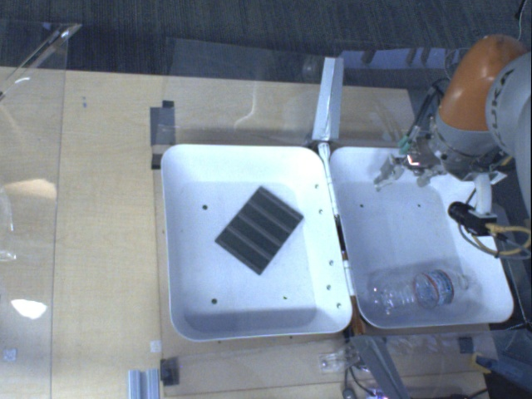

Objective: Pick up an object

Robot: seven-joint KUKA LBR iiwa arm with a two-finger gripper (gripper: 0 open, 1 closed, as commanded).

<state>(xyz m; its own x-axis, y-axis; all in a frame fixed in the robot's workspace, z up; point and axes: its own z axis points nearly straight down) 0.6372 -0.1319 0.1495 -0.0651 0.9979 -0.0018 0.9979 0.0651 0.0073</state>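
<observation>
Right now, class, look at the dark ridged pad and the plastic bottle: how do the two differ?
The dark ridged pad is opaque and nearly black; the plastic bottle is clear with a bluish label. The pad is flat and rectangular; the bottle is rounded. The pad sits mid-floor in the left bin; the bottle lies by the near wall of the right bin. Both lie flat, each alone in its bin.

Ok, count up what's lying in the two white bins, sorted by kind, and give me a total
Dark ridged pad, in the left bin: 1
Clear plastic bottle, lying on its side in the right bin: 1
Total: 2
</observation>
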